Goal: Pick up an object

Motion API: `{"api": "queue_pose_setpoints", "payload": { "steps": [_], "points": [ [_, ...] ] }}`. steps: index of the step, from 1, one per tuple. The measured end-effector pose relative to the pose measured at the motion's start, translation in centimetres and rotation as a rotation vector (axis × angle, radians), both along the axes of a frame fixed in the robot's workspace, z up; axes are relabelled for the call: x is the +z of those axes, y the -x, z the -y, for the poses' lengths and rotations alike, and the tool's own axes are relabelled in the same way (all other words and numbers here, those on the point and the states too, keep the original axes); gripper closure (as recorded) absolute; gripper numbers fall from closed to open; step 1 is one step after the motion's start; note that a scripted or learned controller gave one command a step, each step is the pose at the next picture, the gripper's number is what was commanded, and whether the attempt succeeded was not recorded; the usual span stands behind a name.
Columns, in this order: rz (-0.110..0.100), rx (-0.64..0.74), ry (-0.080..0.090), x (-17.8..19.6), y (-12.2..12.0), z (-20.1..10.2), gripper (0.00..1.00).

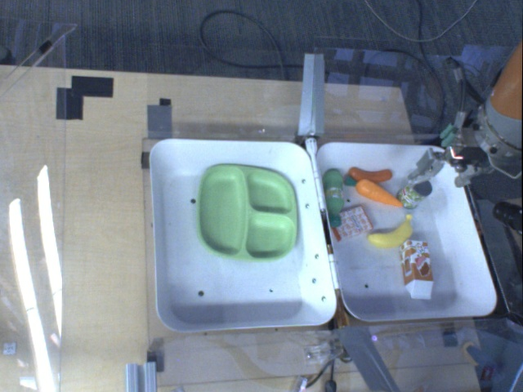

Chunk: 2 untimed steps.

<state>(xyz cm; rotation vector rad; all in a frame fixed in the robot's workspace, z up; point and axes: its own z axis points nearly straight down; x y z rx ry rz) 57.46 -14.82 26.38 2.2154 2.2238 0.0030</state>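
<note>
Poised at the upper right of the frame: the pincer [422,175], tips low over the right bin [482,296], against a small round grey-green object [413,194] at the end of the carrot [380,192]. Hard to say whether spread, pressed together or pinching that small piece; too blurred to judge. Just left of the carrot, a red-orange sausage-shaped toy [370,174] and a green bottle-like piece [333,188] by the bin's left wall. Below, toward the frame's middle right, a small flat packet [352,222], a banana [393,234] and a little carton [417,269], all candidates for the pick, all in the right bin. Likely trouble: tips closing on the rounded small piece off-centre and squirting it sideways; or catching the carrot's tapered end along with it and dropping both on the lift; or nudging the crowded neighbours and shuffling the pile. Also some risk of scraping the bin floor, given how low the tips look. Further left, the left bin [172,300] with a green divided tray [247,211], well apart from the action, on the wooden tabletop [82,219]. Print on packet and carton present, red and white, but too small to read; no brand legible.
</note>
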Motion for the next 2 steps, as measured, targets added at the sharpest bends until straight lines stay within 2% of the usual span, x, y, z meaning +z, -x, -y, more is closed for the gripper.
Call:
{"api": "queue_pose_setpoints", "payload": {
  "steps": [1, 2],
  "points": [
    [0.0, -0.047, 0.0, -16.6, -2.3, 1.4, 0.0],
    [-0.022, 0.015, -0.003, -17.8, -6.5, 0.9, 0.0]
  ]
}}
